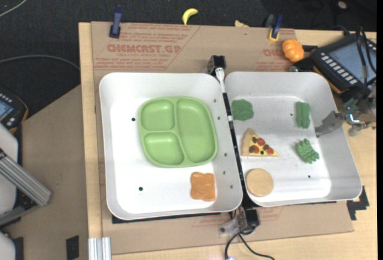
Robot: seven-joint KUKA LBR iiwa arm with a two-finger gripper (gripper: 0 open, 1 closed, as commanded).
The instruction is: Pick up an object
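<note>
Pizza slice [258,145] lies in the right bin [341,157] (end effector [328,124] near its right wall, grip unclear).

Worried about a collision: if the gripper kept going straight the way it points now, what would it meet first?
The gripper points left into the right bin. Going straight on, it would likely meet the green piece beside it first, or the bin floor if it is angled downward; depth is unclear.

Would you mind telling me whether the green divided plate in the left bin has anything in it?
Empty. All three compartments of the green divided plate show bare green; the orange toy lies outside it.
</note>
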